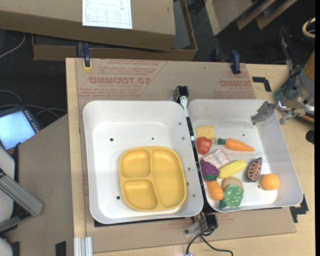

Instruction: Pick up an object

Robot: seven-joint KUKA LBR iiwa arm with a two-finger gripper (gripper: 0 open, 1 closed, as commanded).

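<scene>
Objects for picking lie in the right bin (287, 150), grouped toward its left wall and near edge. None is held.

**Contents of the right bin**
- Yellow cheese wedge (205, 132) and red tomato (203, 145), beside the left wall.
- Carrot (239, 145), lying lengthwise near the middle, apart from its neighbours.
- Small printed packet (216, 158), purple eggplant (209, 170) and corn cob (232, 168), touching one another.
- Watermelon slice (254, 169) and orange (270, 182), toward the right wall.
- Green vegetable (232, 196), at the near edge, against a second small carrot (215, 189).

The left bin (95, 150) carries a yellow sectioned plate (152, 178).

**End effector**
The gripper (263, 112) hangs over the far right corner of the right bin, grasping nothing. Whether it is released or clenched cannot be told at this resolution.

**Recommended procedure**
1. Select an isolated target. The carrot and the orange appear easiest, with free space on both sides.
2. Align the closing direction across the carrot's narrow width.
3. Descend vertically and centre over the thickest part before closing.
4. Avoid the packet, eggplant and corn cluster, where a neighbour is likely to be nudged or pinched.

**Legible markings**
The board (125, 80) under the bins reads "CHEMCAST GP" in red, repeated at its far edge. A printed sheet (107, 12) on the cardboard box (50, 20) beyond is too small to read, as is the packet.
</scene>
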